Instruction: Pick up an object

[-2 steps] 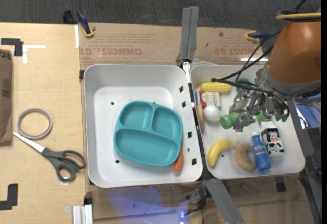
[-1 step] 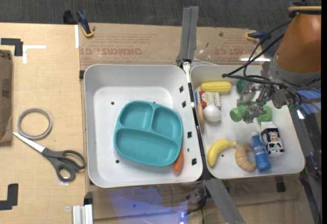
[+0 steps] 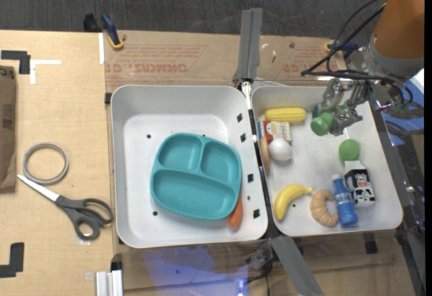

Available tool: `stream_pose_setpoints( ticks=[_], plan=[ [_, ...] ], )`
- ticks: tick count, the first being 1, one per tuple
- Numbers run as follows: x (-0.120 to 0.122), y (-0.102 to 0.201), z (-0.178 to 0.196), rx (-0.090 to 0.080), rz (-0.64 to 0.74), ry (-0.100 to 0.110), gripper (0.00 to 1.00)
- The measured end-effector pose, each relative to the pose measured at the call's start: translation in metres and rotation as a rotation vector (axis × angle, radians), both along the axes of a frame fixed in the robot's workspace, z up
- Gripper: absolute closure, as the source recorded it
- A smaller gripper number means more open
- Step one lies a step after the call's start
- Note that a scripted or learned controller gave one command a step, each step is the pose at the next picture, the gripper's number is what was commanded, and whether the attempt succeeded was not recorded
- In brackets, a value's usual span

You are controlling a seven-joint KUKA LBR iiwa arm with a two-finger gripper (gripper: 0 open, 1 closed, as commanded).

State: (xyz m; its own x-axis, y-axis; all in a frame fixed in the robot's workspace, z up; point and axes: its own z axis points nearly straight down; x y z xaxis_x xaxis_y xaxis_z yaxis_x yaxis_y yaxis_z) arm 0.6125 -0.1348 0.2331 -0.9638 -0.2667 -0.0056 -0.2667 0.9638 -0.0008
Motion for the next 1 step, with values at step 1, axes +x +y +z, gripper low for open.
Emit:
stream_pose_setpoints(
  ticks=[1],
  plan=[
    [0.0476,0.0752,0.0277,0.001,-0.034,0.0,1.0]
  ],
)
